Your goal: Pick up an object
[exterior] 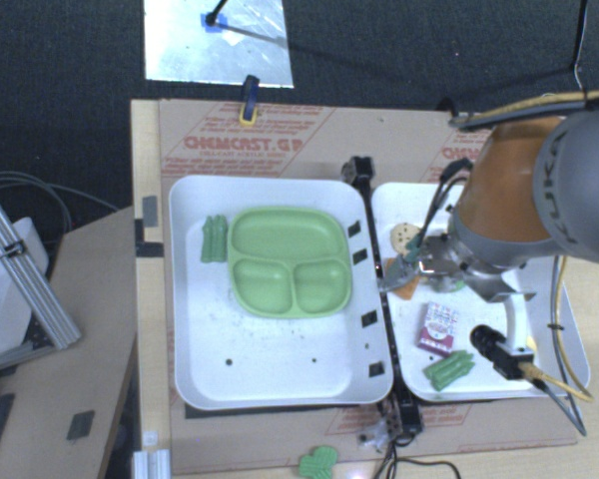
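Likely target: orange piece (407, 287), small and flat, lying on the floor of the right bin (407, 352), hard against the wall it shares with the left bin (280, 367). It sits just up and left of the red-and-white box (438, 328).

Pincer (419, 263) hangs directly over the orange piece, very near or touching its upper edge. The wrist body hides the tips, so I cannot tell whether it is released or clenched. Nothing is seen held. Arm (539, 198) leans in over the box's far right.

Other candidates, all placed from the box:
- cookie (405, 236), well beyond it toward the far rim, free of the pincer
- green pod (449, 369), just on its near side, nearly touching
- green divided plate (280, 233), far to its left in the left bin
- bundle of green beans (214, 239), farther left again, just beside the plate

The table (280, 143) carries both bins. A green toy (319, 460) lies on it, left of the box and nearer, outside the bins.

Step in hand, as judged: approach or descent onto the orange piece, with the grasp not yet confirmed.

Next move calls for a clean straddle of a thin, low piece beside a wall. The wall leaves little room on that side. The closure needs to be low, and the lift straight up, clear of the box.
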{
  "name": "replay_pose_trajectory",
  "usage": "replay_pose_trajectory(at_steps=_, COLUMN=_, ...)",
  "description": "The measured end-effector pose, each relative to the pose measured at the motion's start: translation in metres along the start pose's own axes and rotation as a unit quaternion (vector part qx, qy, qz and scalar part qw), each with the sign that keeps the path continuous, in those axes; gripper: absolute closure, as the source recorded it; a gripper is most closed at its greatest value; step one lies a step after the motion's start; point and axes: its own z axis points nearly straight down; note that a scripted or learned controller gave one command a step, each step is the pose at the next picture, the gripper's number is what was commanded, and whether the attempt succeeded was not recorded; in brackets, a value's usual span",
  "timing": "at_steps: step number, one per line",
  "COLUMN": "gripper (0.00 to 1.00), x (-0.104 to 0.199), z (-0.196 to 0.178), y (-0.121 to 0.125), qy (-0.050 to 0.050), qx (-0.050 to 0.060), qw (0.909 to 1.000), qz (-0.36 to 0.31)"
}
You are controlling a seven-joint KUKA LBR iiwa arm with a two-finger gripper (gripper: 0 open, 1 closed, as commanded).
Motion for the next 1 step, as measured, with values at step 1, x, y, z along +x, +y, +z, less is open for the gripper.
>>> replay_pose_trajectory(at_steps=1, gripper=0.00, x=-0.0721, z=0.0436, y=0.0157, qy=-0.001, qx=0.004, qw=1.0000, qz=0.007)
